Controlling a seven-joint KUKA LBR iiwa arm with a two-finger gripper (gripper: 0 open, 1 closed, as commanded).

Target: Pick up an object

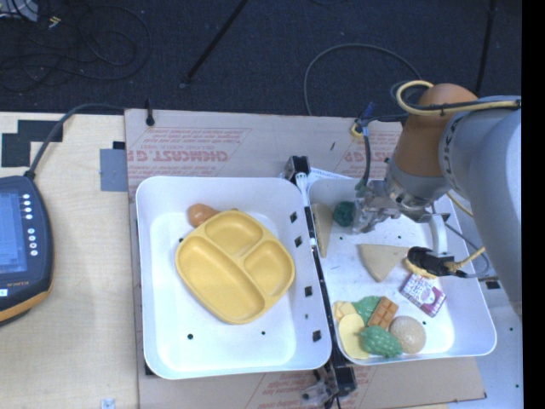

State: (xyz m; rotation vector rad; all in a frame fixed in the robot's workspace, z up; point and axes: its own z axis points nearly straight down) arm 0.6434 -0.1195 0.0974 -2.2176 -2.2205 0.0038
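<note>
Dark green lump (343, 214) is the likeliest target for this pick. It lies on the floor of the right bin (345, 271) in the far part, just to the camera-left of the gripper (366, 218) and very close to it, perhaps touching. The view is too blurred there to be sure. How the jaws stand I cannot tell, because the wrist covers them from above. Nothing can be seen held between them, and the lump appears to rest on the bin floor rather than hang clear of it.

On the near side of the gripper lies a beige wedge (381, 260), apart from it. A paler sliver (322, 228) leans along the bin wall beyond the lump. Nearer the camera are a purple packet (423, 294) and a huddle of toy food: a leafy green piece (368, 306), a brown waffle (382, 313), a tan round (408, 334) and a yellow piece (348, 325). All of these are well away from the gripper. The left bin (170, 331) holds a yellow divided plate (236, 264) with an orange thing (202, 214) tucked behind it.

By my judgement, the reach is made and the gripper is low over the bin. The grasp is not shown as secured, and the lift is not yet done.
</note>
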